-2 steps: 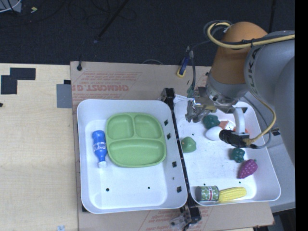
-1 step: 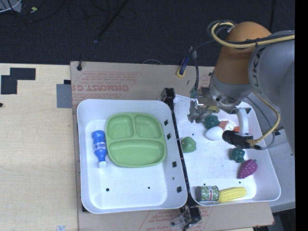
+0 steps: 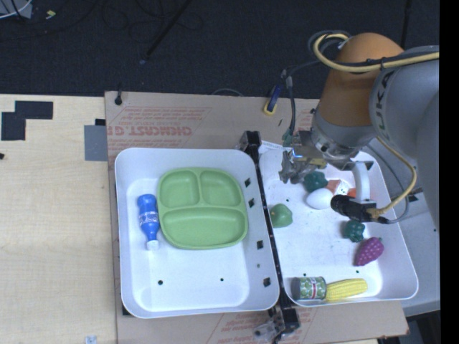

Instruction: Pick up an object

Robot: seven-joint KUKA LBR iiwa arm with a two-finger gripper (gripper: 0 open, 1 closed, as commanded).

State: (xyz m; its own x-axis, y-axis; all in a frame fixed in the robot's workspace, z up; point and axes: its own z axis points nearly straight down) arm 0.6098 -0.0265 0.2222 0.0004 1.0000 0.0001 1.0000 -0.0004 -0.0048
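The claw (image 3: 295, 165) hangs low in the right bin (image 3: 323, 253), beside a dark green toy (image 3: 314, 181) and a white egg (image 3: 318, 198) — I cannot tell its state. The toys sit crowded, so it may bump one away or grab nothing.

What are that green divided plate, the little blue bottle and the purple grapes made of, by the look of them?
The green divided plate looks like moulded plastic: one even matte colour, with soft rounded ridges between its compartments. The blue bottle seems plastic too, glossy with a white cap. The purple grapes appear to be a toy, plastic or rubber; the bumpy surface is too small to tell which.
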